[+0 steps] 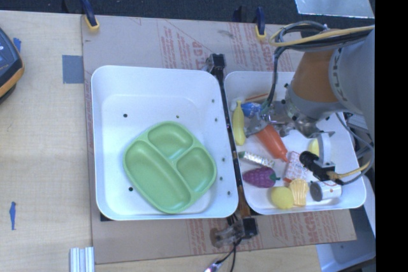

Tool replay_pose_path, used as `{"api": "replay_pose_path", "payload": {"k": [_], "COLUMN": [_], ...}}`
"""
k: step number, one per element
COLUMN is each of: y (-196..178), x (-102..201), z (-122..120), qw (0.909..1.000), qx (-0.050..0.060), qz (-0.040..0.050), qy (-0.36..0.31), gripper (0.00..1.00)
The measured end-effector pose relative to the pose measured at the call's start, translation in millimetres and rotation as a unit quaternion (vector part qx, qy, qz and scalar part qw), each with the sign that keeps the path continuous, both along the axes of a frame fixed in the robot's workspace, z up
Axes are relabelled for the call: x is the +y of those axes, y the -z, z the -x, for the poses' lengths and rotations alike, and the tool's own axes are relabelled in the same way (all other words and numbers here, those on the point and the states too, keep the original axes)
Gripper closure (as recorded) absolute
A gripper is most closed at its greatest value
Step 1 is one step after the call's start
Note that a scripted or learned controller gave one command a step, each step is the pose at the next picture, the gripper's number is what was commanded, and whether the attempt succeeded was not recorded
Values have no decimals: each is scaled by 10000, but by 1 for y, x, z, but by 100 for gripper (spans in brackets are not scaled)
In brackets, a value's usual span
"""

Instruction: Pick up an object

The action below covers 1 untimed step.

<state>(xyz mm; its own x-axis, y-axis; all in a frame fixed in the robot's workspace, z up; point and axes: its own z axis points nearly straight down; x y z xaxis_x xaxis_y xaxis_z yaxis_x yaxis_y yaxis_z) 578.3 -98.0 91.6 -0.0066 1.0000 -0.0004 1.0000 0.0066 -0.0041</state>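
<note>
The right bin (357,191) holds a heap of toy food. A yellow banana (238,126) lies by its left wall, and an orange carrot (273,142) slants beside it. Further forward are a purple eggplant (259,177), a yellow lemon (282,198) and a ridged yellow piece (298,192). A blue item (250,109) sits at the back. My gripper (278,120) is lowered into this bin, just above the carrot's upper end and beside the blue item. The wrist with its orange band (313,81) covers it from above.
A green divided plate (169,166) lies in the left bin (108,83). A silver wrapper (257,158), a red-and-white packet (293,168) and a white block (326,190) also lie in the right bin. Cables (347,170) loop along the bin's right side.
</note>
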Motion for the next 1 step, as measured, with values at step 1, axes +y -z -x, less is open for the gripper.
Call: {"api": "replay_pose_path", "payload": {"k": [1], "y": [-10], "x": [-1], "z": [0], "qw": [10000], "qx": [7], "qz": [3], "qy": [-8], "gripper": [100]}}
